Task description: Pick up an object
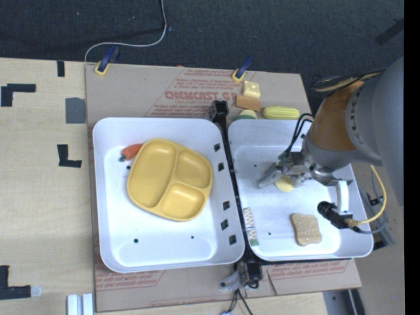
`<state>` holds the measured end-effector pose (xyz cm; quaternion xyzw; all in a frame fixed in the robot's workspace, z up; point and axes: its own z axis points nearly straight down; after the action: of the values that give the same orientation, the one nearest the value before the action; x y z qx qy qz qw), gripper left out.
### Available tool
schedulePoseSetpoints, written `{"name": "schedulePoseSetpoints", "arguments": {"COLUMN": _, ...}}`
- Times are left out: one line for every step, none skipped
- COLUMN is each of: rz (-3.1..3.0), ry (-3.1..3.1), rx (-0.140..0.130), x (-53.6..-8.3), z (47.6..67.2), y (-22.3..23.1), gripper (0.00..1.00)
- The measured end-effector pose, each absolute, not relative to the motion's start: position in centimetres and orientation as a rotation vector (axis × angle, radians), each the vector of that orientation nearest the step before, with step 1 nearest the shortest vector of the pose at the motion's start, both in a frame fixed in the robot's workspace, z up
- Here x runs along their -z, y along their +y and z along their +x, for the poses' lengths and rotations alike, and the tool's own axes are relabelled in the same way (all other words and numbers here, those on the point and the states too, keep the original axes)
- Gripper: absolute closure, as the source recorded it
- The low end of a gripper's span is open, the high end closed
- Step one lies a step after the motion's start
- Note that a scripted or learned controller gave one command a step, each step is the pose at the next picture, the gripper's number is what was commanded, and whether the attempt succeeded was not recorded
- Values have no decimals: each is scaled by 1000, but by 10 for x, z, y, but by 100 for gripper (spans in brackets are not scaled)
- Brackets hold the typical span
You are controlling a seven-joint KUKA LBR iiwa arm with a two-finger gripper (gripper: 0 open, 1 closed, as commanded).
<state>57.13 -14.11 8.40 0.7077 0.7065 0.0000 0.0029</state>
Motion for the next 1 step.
{"name": "schedulePoseSetpoints", "arguments": {"rz": 2216, "ry": 2217, "rx": -5, "x": -98, "z": 573, "y": -140, "gripper": 100}}
